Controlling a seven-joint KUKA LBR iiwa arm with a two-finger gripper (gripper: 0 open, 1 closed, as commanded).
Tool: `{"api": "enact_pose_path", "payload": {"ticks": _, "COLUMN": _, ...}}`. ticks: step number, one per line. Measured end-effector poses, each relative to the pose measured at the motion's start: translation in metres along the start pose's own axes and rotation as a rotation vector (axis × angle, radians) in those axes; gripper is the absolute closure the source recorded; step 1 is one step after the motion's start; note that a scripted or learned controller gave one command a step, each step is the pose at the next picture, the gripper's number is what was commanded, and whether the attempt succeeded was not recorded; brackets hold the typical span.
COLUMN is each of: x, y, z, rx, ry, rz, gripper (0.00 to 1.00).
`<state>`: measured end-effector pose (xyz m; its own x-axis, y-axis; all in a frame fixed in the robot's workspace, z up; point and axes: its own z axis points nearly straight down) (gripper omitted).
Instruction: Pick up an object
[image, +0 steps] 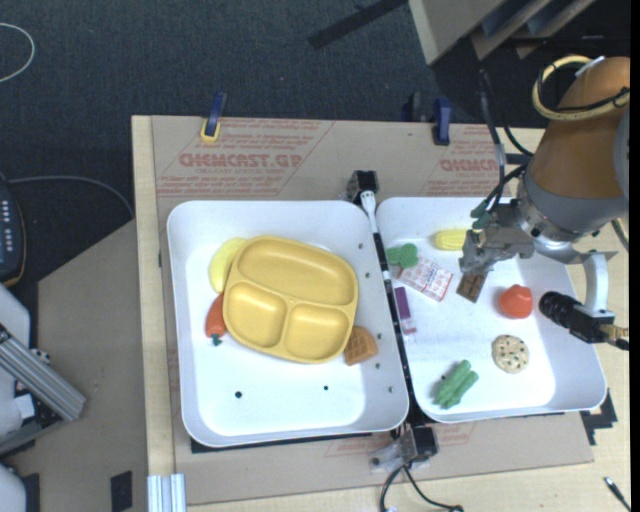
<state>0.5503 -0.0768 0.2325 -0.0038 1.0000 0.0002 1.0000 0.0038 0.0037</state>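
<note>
My gripper (478, 268) hangs over the upper middle of the right bin (585, 385), reaching in from the right. A small brown block (470, 289) sticks out tilted from between its fingertips, and the gripper is shut on it. Close by in the same bin lie a red tomato (516, 301), a yellow piece (451, 239), a pink and white packet (428, 280), a green piece (403, 255), a purple piece (403, 305), a round cookie (510, 353) and green beans (455, 384).
The left bin (190, 330) holds a yellow divided plate (290, 298), with a yellow piece (224, 262) behind it, an orange-red carrot (215, 318) at its left and a brown waffle (360, 346) at its right. A ridge (385, 285) separates the bins.
</note>
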Motion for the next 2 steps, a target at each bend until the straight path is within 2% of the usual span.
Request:
{"api": "enact_pose_path", "payload": {"ticks": 1, "x": 0.005, "y": 0.004, "z": -0.001, "rx": 0.001, "ry": -0.001, "rz": 0.002, "gripper": 1.0}}
{"api": "enact_pose_path", "payload": {"ticks": 2, "x": 0.003, "y": 0.001, "z": 0.018, "rx": 0.007, "ry": 0.0, "rz": 0.004, "gripper": 1.0}}
